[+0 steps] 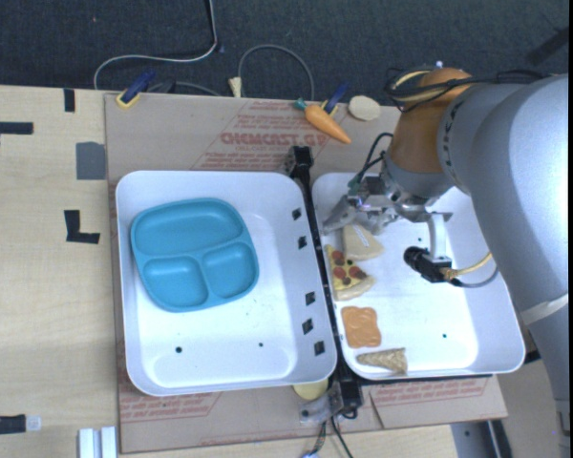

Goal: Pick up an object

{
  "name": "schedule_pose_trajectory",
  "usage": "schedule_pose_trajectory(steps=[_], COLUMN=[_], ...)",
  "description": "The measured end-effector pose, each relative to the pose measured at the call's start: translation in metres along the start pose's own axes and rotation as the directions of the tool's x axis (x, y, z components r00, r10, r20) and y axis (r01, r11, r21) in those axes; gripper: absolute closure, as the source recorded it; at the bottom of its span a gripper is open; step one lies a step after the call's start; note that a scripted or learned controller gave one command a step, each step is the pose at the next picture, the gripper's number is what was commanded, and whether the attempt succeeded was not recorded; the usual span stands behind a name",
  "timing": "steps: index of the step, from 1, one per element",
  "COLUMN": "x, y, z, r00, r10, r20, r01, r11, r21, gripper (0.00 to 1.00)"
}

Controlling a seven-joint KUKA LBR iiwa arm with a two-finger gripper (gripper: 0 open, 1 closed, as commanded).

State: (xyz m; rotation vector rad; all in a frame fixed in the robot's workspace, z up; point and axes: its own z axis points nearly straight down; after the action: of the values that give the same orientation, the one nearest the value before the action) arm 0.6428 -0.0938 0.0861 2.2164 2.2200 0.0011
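The grey arm (501, 189) comes in from the right side and bends down over the right bin (458, 337). Its orange band (422, 136) is above the wrist, near the far edge of that bin. The gripper (355, 210) is low over the far left part of the right bin, close to the wall between the two bins. The metal parts there are small and mixed with cables, so I cannot tell if it is released or clenched, and I do not see any object in it.

Just under and beside the gripper lies a pale toy slice (365, 244), maybe bread or cheese; I cannot tell if the gripper touches it. Nearer to me, along the left side of the same bin, there is a toy pizza slice (348, 276) with red dots, touching or almost touching the pale slice. After it comes an orange square piece (362, 326), like toast, and then a light brown wedge (383, 359) near the front edge. A black part (426, 262) with a yellow cable hangs from the arm over the middle of this bin.

The left bin (267, 351) holds a blue divided plate (194, 253) with three compartments, in its far left part.

Behind the bins, on the cardboard (210, 136), a toy carrot (325, 122) lies near a pale round thing (364, 108).
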Motion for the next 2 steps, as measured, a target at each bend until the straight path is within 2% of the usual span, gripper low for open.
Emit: schedule_pose_trajectory(steps=[1, 2], x=[-0.0132, -0.0034], y=[0.0144, 0.0236], z=[0.0002, 0.0006], r00=[1.0, 1.0], r10=[0.0, 0.0], r20=[-0.003, -0.001], r01=[0.0, 0.0], r11=[1.0, 1.0], r21=[0.001, 0.003], gripper=[0.0, 0.0])
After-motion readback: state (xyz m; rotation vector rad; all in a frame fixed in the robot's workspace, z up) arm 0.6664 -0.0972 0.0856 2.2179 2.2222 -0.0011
